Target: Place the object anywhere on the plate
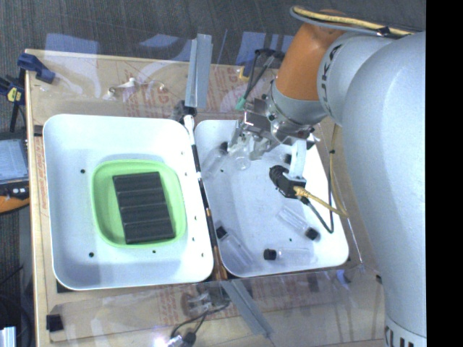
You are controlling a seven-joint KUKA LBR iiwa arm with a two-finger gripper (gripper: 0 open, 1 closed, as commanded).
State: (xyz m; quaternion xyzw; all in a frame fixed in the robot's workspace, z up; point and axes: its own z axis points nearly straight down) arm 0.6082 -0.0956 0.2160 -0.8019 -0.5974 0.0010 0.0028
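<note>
In left bin (58, 194): green plate (103, 194) | no writing legible | claw (249, 144) state unclear

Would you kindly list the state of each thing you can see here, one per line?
Green square plate: flat in the left white bin, bearing a dark ribbed rectangular block.
Dark ribbed block: lying flat, centred on the plate.
Right white bin: holding small dark bits near its front.
Gripper: over the right bin's far end, fingers unclear.
</note>
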